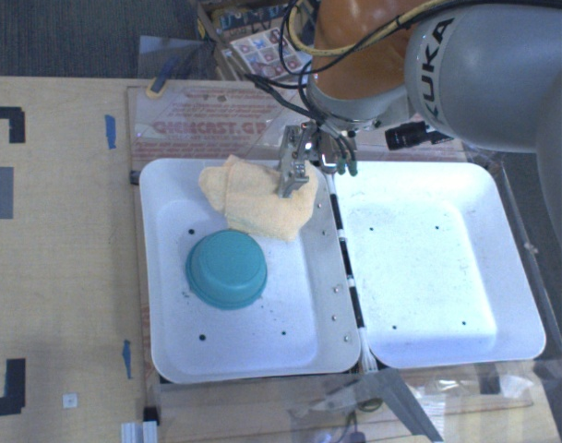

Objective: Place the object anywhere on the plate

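A crumpled yellow cloth lies at the back of the left bin. In front of it, near the bin's middle, sits a round teal plate, its back edge almost touching the cloth. My gripper hangs over the cloth's right back corner, close to the divider between the bins. It is open: the left finger reaches down onto the cloth's edge and the right one stands over the divider. Nothing is held between them.
The right bin lies beside the left one, under the arm's grey wrist and orange band. Cables and cardboard clutter sit behind the bins. A wooden bench top with black marks and blue tape spreads to the left.
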`<state>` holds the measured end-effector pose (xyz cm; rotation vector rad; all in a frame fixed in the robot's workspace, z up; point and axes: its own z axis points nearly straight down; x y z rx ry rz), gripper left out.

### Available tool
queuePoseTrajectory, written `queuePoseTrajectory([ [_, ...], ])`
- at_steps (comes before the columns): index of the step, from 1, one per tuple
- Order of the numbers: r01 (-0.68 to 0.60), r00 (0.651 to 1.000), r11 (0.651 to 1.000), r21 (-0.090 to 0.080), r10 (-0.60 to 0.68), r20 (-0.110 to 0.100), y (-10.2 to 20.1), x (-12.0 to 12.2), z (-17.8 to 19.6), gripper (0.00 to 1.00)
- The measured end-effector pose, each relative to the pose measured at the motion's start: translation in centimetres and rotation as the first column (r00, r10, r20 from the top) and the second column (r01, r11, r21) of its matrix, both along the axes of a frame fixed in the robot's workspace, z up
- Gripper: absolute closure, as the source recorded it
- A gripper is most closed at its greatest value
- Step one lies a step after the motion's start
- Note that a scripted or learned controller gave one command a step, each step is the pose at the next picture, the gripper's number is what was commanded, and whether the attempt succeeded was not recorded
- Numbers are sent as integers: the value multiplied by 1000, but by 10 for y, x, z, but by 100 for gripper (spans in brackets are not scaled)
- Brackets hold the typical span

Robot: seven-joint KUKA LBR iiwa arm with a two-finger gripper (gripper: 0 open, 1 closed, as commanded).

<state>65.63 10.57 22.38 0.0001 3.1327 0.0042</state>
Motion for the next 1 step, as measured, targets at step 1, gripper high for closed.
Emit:
queuePoseTrajectory([
  [1, 0, 1000, 1000, 0, 0, 1, 0, 0, 1, 0],
])
